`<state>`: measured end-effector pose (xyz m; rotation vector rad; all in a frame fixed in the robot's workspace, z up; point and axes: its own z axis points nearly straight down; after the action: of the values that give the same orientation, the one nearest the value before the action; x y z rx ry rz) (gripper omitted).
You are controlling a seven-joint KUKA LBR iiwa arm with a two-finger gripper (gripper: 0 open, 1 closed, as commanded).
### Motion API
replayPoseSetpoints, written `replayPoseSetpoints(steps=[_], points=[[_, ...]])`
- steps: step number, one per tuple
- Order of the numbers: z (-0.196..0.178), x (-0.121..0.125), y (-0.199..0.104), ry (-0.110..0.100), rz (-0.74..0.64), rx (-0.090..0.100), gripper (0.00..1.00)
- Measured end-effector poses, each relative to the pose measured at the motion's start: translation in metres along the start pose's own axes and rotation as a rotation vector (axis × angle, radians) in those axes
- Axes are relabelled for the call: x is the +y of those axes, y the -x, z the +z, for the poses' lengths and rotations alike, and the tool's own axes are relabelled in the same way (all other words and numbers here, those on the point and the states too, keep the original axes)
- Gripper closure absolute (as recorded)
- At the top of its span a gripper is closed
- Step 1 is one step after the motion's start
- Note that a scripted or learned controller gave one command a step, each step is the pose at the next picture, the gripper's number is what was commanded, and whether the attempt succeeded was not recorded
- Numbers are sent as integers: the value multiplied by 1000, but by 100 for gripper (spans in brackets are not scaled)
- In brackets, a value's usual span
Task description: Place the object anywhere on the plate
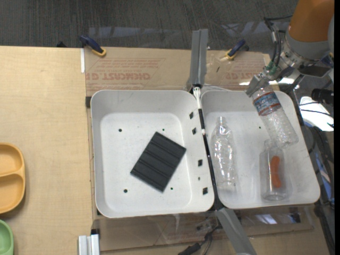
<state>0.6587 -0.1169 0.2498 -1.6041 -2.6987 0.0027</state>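
A black ribbed rectangular plate [158,161] lies flat and turned at an angle in the left bin [106,142]. Over the far right part of the right bin [247,195], my gripper [258,85] is shut on the neck of a clear water bottle with a blue label [273,116]. The bottle hangs tilted, its base pointing toward the near right. The orange-banded arm [313,15] comes in from the upper right corner.
In the right bin lie a crumpled clear bottle [223,153] near the divider and a clear container with an orange item inside [274,175]. A yellow divided tray [9,177] sits at the left edge. A raised divider [199,62] separates the bins.
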Motion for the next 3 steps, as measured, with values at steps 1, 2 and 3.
replayPoseSetpoints(steps=[1,2,3], points=[[-27,-26,-6,2,-214,-2,100],[-40,-62,-33,3,-542,-3,100],[-14,-25,-12,4,-653,-4,100]])
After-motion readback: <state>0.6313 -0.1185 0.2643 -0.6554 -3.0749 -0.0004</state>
